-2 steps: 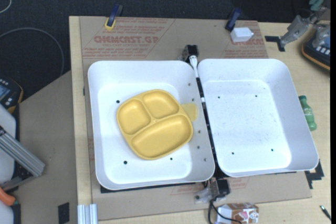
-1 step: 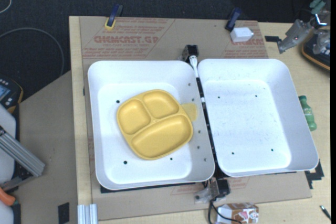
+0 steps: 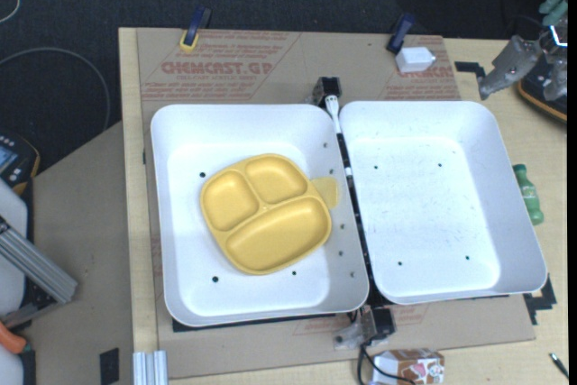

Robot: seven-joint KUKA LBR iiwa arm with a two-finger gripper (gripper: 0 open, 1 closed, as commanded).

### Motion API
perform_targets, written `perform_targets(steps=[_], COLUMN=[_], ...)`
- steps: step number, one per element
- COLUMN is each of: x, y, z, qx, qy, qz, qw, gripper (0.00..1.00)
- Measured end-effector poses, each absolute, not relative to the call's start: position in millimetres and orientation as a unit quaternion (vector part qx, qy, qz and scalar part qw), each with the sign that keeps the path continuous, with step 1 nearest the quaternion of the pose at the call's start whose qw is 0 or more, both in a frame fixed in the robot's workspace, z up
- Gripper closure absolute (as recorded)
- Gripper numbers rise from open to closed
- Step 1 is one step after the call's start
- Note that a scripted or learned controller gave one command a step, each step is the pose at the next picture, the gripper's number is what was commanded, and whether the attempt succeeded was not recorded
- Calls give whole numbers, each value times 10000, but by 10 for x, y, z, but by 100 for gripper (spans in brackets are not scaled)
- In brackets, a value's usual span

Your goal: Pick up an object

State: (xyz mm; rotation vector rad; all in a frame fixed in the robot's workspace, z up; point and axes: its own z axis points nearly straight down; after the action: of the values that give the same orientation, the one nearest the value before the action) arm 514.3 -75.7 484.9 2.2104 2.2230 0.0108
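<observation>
The bench (image 3: 270, 68) is a tan board printed with red lettering, bearing two shallow white bins side by side. The right bin (image 3: 491, 194) has a bare floor speckled with faint marks and a few dark dots. The left bin (image 3: 180, 158) holds the task's thing: a yellow divided plate (image 3: 266, 214) with three compartments, two small ones on the far side and one large one on the near side, lying flat at a slight slant around the middle of the bin floor, a little toward the near right. At the far right, well apart from the plate and beyond the right bin's far corner, sits the gripper (image 3: 505, 68), a grey metal piece; whether it is released or clenched I cannot tell, since it is small and blurred there.
</observation>
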Motion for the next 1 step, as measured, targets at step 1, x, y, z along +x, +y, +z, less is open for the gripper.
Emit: perform_targets(steps=[1], x=[4783], y=[-212], z=[5391], qx=[7048], qy=[7094], qz=[34], qw=[29], gripper=[0])
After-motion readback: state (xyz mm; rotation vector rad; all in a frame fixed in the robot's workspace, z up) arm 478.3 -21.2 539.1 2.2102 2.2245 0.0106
